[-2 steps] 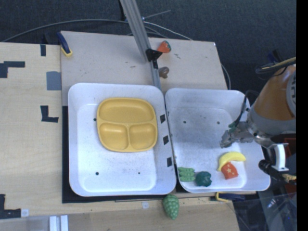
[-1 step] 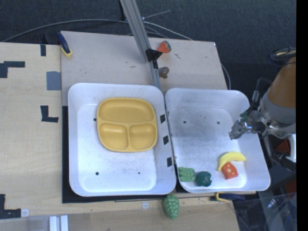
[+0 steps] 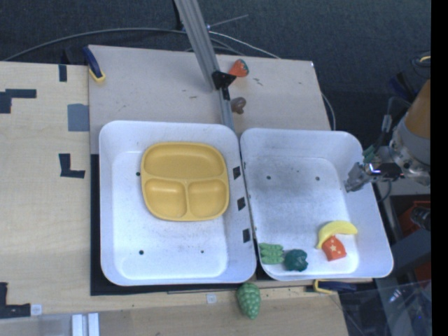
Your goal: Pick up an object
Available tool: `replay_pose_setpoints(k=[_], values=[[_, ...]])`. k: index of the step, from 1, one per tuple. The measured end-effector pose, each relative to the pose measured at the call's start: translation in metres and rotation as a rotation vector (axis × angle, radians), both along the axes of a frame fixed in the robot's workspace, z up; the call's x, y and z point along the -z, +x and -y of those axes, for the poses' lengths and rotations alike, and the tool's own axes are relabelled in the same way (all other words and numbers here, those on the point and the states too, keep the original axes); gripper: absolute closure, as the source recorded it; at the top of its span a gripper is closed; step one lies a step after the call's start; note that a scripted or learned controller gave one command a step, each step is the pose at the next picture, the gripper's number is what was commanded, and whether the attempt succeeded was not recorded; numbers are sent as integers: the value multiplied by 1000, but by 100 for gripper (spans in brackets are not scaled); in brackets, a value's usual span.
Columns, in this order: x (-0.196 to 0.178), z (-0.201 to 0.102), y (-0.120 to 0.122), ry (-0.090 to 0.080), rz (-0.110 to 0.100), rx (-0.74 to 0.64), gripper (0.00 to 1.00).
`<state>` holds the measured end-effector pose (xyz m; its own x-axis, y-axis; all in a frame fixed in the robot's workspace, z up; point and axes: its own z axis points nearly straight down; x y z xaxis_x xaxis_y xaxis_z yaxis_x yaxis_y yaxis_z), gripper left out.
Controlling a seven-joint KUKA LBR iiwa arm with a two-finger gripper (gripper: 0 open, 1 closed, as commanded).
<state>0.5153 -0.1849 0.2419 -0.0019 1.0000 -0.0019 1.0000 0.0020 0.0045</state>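
Note:
In the right bin point(image 3: 301, 187) lie a yellow banana-shaped piece point(image 3: 337, 229) and a small red-orange object point(image 3: 334, 248) just below it, near the front right corner. A light green toy point(image 3: 271, 253) and a dark green broccoli-like piece point(image 3: 296, 260) rest along that bin's front wall. My gripper point(image 3: 355, 177) hangs over the right rim of the right bin, well behind the banana, with nothing seen in it. The arm comes in from the right edge.
The left bin point(image 3: 126, 257) holds a yellow divided plate point(image 3: 185, 180). A green bumpy object point(image 3: 248, 299) lies on the bench in front of the bins. A metal pole point(image 3: 203, 40) stands behind the bins, with a small orange item point(image 3: 239, 67) beside it.

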Motion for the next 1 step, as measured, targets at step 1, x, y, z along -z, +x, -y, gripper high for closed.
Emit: replay_pose_setpoints(k=[1], values=[[-4,-61,-4,4,-6,-6,100]])
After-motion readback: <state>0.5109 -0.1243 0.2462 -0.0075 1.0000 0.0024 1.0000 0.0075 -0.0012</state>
